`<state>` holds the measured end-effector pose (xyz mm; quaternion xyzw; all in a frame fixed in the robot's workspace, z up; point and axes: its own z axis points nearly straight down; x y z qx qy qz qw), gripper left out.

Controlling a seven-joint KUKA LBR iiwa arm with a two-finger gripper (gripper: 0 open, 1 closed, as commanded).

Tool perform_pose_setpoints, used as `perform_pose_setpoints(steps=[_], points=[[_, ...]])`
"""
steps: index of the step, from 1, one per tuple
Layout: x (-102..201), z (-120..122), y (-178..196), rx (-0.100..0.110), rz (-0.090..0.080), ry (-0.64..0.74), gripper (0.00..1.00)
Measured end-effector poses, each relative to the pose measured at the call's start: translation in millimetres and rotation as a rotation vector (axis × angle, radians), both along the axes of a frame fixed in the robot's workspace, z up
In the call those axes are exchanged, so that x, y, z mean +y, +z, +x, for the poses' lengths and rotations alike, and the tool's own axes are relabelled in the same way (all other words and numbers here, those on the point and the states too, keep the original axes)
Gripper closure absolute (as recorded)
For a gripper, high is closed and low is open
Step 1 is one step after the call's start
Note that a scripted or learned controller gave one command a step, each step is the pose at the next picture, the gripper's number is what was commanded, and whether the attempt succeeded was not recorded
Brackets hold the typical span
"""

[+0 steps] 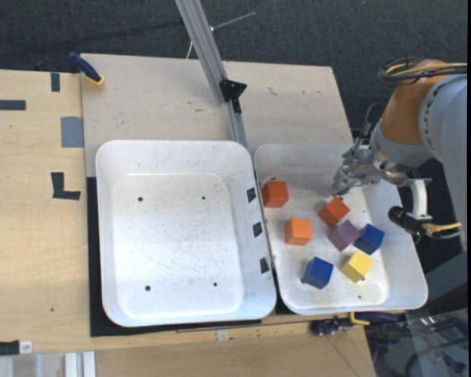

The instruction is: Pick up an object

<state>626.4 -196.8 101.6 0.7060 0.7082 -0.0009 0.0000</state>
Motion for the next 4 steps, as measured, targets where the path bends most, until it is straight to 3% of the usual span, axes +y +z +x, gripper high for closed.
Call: perform_pose_setpoints(steps=[3,4], points=[[-0.7,5.1,162.4,-0.005,0.0,-0.001,1.0],[57.0,-7.3,166.7,-0.001,0.002,0.003,1.0]])
